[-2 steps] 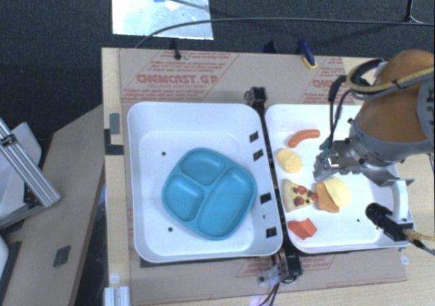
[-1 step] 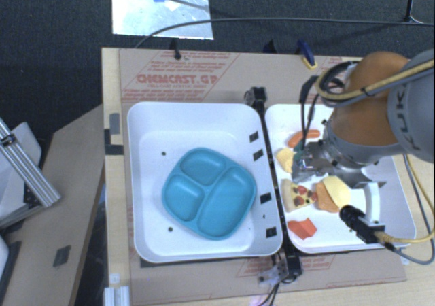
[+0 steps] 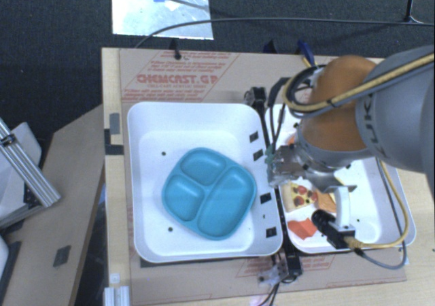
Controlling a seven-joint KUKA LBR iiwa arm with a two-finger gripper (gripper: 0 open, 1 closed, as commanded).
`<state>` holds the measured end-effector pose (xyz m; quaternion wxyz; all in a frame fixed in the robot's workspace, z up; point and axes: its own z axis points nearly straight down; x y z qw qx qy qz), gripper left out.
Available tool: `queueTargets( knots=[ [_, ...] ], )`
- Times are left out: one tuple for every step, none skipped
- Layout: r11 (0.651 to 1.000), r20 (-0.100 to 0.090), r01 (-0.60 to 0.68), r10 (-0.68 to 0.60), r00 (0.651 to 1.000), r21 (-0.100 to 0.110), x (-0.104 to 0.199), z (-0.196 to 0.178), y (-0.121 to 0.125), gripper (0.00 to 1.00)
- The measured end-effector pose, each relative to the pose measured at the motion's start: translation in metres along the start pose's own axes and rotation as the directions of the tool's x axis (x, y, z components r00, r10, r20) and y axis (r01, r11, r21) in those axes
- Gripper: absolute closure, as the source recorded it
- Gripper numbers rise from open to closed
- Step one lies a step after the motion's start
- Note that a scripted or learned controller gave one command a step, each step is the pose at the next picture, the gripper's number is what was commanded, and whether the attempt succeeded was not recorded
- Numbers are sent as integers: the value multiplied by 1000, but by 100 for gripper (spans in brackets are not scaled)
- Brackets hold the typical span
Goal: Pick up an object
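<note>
Blue divided plate (image 3: 209,192), taken here as the landmark, is shown lying flat in the left white bin (image 3: 153,141). The gripper (image 3: 284,174) is seen just to the right of the plate, across the adjoining bin walls, low over the right bin (image 3: 380,219) and beneath the grey arm (image 3: 391,121) with its orange band. Whether the gripper is wide or narrow cannot be told, since its tip is masked by the wrist hardware. Two small candidate objects are seen to the right of the plate, close by the gripper: a pizza-slice toy (image 3: 304,196), orange with red spots, and, further toward the front edge of the view, a red-orange piece (image 3: 303,228). Nothing is shown lifted; both objects appear to rest on the bin floor, and the plate is untouched. The task is therefore judged to be at the approach or grasp stage: the gripper is positioned at the objects, while closure on one of them, confirmation of a hold and the lift are judged to remain undone
</note>
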<state>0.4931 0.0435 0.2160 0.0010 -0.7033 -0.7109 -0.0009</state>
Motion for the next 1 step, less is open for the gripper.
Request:
queueTargets(
  knots=[
    [1000, -1, 1, -1, 1000, -2, 60, -12, 8, 100]
  ],
)
